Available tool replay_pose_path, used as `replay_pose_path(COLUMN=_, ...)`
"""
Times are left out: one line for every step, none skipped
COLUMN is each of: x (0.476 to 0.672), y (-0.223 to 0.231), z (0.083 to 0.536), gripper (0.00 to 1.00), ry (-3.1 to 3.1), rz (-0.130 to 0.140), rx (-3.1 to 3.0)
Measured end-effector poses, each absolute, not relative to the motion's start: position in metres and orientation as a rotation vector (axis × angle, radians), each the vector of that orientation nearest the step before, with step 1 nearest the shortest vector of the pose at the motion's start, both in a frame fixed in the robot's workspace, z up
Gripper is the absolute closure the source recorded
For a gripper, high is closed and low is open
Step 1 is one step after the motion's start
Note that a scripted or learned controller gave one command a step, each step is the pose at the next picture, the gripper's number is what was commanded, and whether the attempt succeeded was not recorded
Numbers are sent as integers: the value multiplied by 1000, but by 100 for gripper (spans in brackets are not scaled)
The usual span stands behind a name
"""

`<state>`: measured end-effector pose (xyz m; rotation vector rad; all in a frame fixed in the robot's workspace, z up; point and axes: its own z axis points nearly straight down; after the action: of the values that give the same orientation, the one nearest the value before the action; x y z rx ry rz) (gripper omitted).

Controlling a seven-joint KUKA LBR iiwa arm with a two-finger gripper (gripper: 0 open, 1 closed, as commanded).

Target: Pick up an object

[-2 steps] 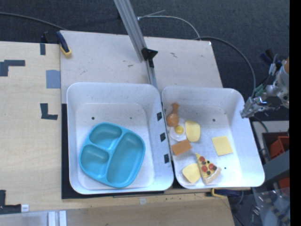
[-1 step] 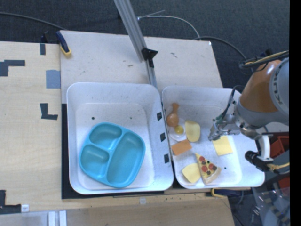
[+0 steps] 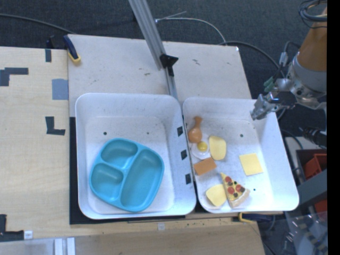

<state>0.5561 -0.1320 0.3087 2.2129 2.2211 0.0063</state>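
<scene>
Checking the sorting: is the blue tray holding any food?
Empty: blue tray shows three bare compartments in the left bin.

Both bins white: left bin (image 3: 85, 142) far from the gripper, right bin (image 3: 276, 158) just under it, each lightly speckled with dark flecks. Divided plate (image 3: 127, 174) in the far bin is plain sky blue. Toy food below the gripper (image 3: 258, 110): drumstick (image 3: 196, 130) orange-brown, fried egg (image 3: 201, 148) white with yellow yolk, pale yellow chip-like piece (image 3: 218, 147), brown-orange bread slice (image 3: 205, 166), flat yellow cheese square (image 3: 251, 164), another pale yellow wedge (image 3: 215, 195), pizza slice (image 3: 234, 189) tan crust with red dots on yellow. Gripper is grey metal, arm (image 3: 313, 49) above it shows the orange band. Bench (image 3: 32, 121) light wood grain with grey tape marks; yellow-blue clamp (image 3: 71, 49) at its far corner.
</scene>
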Motion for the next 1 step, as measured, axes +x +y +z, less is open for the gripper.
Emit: replay_pose_path(x=555, y=-133, z=304, gripper=0, ry=2222, rz=-3, rx=2220)
